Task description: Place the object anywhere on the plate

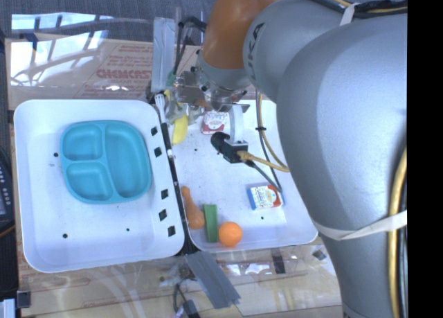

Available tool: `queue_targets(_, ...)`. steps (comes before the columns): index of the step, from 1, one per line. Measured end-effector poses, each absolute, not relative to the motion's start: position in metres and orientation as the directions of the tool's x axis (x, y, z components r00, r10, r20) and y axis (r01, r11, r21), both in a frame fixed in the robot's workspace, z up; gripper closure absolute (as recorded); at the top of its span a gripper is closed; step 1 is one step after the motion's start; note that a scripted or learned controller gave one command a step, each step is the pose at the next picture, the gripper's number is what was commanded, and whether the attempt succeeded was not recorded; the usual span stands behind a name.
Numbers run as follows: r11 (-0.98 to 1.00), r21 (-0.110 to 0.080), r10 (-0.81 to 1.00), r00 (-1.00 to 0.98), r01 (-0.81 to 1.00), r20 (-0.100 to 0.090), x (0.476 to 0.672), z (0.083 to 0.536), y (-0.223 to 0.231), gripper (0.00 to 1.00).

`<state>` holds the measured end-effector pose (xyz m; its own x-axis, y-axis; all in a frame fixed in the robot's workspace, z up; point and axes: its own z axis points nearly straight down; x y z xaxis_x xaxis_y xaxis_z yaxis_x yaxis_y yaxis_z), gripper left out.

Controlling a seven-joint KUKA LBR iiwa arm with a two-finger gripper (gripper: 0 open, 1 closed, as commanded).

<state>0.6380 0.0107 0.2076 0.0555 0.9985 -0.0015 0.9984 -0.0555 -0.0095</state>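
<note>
Much of the right-hand bin (239, 171) is covered by the grey arm (332, 102), whose bulk is cut off by the top and bottom edges. The claw (208, 105) is largely masked by the wrist and cables, and its state cannot be made out. A small red-and-white packet (211, 124) beneath it is partly hidden, its label too blurred to be read. The yellow item (179, 129) at the bin's wall is half concealed. The printing on the blue-and-white carton (264, 197) is too small to be deciphered.
</note>
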Motion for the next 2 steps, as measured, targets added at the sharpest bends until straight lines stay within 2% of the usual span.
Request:
queue_targets(1,-0.005,-0.003,1.000,0.005,1.000,0.000,0.6433,0.2520,0.1051,1.00)
queue_targets(2,-0.006,-0.004,1.000,0.006,1.000,-0.001,0.6433,0.2517,0.1039,0.00)
